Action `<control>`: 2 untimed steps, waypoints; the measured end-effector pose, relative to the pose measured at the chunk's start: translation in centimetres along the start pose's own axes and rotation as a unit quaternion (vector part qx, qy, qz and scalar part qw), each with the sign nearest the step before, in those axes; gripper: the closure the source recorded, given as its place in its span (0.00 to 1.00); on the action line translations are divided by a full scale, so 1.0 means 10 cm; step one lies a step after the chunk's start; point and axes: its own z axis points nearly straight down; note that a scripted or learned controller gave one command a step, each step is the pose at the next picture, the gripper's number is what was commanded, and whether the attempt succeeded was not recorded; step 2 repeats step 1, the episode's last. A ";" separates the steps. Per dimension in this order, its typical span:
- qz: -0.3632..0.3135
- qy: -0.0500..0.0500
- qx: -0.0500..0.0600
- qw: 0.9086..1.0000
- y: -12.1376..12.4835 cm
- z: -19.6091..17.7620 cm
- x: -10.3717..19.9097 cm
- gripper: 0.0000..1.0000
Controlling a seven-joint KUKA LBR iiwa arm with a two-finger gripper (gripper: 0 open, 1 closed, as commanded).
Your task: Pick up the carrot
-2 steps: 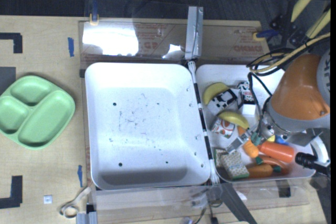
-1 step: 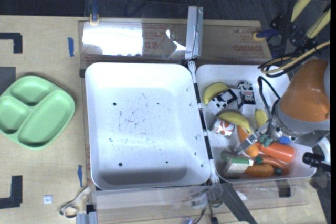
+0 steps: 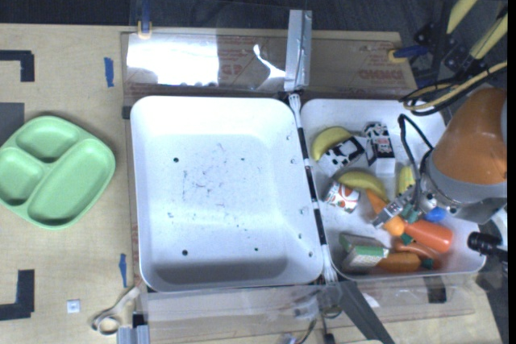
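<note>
At the far left of the frame a green divided plate sits on the table, well apart from the work. The left bin in the middle holds nothing the task needs. All the risk is in the right bin, at the lower right of the frame, where toys lie packed together: two bananas, a small black-and-white box, a green-labelled packet. The carrot lies along the bin's lower edge, just beside the packet and touching an orange-red bottle-like toy above it. The tool hangs over this cluster, nearer the orange-red toy than the carrot; whether it is open or gripping anything cannot be told. The similar colours and tight packing could lead it to close on the wrong object, or to nudge the carrot against the bin wall.
</note>
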 end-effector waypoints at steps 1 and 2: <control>0.086 0.002 0.005 0.996 0.55 -1.24 0.50 1.00; 0.086 0.002 0.005 0.996 0.55 -1.24 0.50 1.00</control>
